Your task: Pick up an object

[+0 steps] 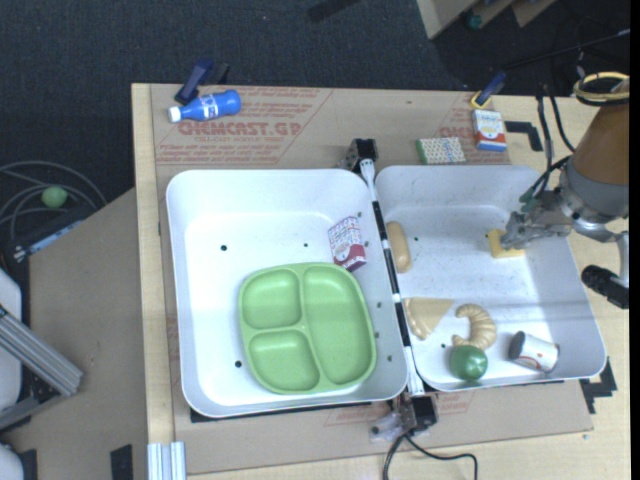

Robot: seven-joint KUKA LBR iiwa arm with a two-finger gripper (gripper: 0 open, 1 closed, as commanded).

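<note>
**Hand low over the yellow block, grasp not yet shown**

The arm [600, 168] reaches into the right bin [560, 298] and its hand [524, 226] sits at the yellow block [507, 244], which lies in the bin's upper part. The step looks like the approach or closing phase. The block shows just toward 7 o'clock of the hand, apparently touching it. Whether the hand is released or clenched I cannot tell. Next, a firm close and a straight lift seem called for.

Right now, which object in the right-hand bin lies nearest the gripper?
The small yellow block, right at the gripper; the croissant, green ball and white cup lie farther toward the bin's front edge.
</note>
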